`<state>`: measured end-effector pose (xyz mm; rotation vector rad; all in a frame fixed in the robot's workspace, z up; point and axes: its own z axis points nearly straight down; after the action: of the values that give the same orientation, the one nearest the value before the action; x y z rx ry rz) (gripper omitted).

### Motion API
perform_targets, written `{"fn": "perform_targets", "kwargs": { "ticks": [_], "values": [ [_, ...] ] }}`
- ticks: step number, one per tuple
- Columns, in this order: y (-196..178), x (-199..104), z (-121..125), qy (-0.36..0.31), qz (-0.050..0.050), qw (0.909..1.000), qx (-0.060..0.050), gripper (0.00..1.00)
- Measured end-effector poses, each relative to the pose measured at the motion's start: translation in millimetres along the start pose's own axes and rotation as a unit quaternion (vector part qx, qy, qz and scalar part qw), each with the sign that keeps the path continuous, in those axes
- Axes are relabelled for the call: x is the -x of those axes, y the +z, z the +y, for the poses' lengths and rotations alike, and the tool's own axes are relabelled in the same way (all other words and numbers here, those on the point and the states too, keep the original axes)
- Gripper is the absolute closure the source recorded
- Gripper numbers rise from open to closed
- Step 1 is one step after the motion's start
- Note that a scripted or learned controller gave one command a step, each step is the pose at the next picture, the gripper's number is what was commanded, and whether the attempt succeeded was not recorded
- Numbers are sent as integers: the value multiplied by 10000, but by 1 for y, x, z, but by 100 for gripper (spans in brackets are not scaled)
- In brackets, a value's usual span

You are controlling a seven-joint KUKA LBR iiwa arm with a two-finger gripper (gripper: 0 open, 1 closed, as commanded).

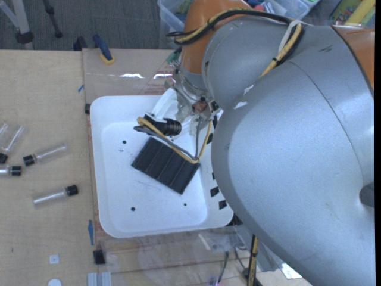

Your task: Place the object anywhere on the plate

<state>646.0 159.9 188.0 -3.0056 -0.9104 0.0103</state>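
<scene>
Camera view: black slab [165, 165] in white bin [113, 219].

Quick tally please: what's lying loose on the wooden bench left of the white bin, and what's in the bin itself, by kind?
Clear plastic vials with black caps on the bench: 4
Black ribbed rectangular slab in the shallow white bin: 1
Total: 5

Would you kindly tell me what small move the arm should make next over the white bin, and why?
Probably a short shift toward the middle of the dark ribbed slab, then down. The slab lies flat in the white bin, and the gripper sits by its upper edge rather than over its centre. Its grasp cannot be judged from this view.
</scene>
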Motion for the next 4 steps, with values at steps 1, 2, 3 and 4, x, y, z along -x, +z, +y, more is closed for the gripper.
{"fn": "perform_targets", "kwargs": {
  "ticks": [1, 2, 3, 4],
  "values": [
    [-2, 24, -88, 1942, 31, 9810, 11, 100],
    [-2, 24, -88, 1939, 32, 9810, 16, 0],
    [15, 58, 5, 485, -1, 9988, -3, 0],
    [6, 57, 2, 463, -20, 9989, -15, 100]
  ]
}}
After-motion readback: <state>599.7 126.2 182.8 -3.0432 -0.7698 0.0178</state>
